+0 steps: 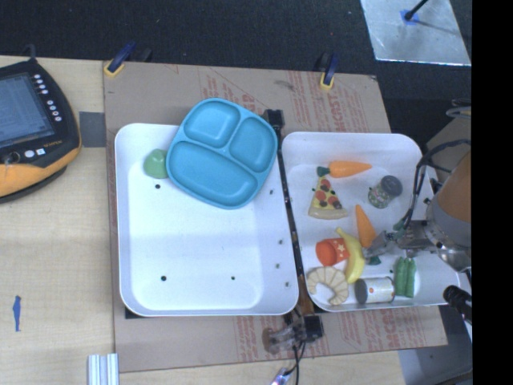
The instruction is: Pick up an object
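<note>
Wooden counter (56, 239) carries cardboard (353, 103) under two bins. Left bin (200, 271) holds a blue tray (220, 152). Right bin (401, 147) holds toy food; pincer (391, 243), state indeterminable, hovers beside banana (353, 259). Dark floor (200, 14) at top.

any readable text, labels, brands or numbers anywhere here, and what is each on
No text here can be read for certain.
Cardboard sheet under the bins: faint red printing in diagonal lines, too blurred to read.
Handheld controller at the left: lit screen and buttons, markings too small to read.
Small can in the right bin: no legible label.
</note>
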